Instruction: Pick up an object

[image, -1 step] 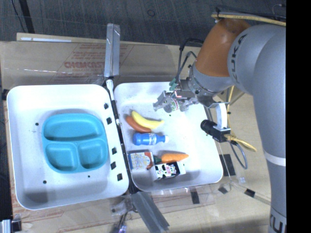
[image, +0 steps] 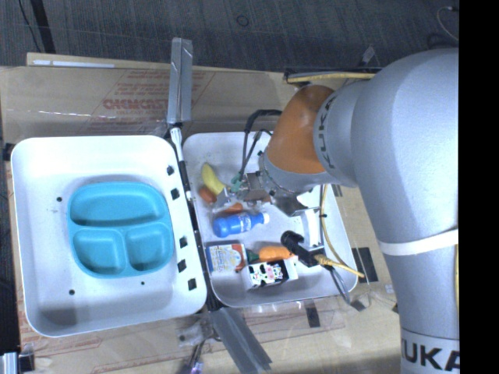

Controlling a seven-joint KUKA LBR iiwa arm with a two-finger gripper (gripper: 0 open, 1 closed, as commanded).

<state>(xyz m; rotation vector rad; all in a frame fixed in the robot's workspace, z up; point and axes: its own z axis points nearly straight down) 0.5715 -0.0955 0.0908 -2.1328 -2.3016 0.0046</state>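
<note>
Gripper point(image: 248, 187) hangs just above the blue bottle point(image: 240, 224), whose long axis runs crosswise beneath it; its open-or-closed state I cannot tell.

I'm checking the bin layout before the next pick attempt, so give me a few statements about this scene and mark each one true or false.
1. The blue divided tray lies in the left bin. True.
2. The blue bottle stands upright. False: it lies on its side in the right bin.
3. The yellow banana sits farther from the camera than the bottle. True.
4. The arm reaches into the left bin. False: it is over the right one.
5. The black-and-white patterned box lies in the tray. False: it lies in the right bin's near part.
</note>
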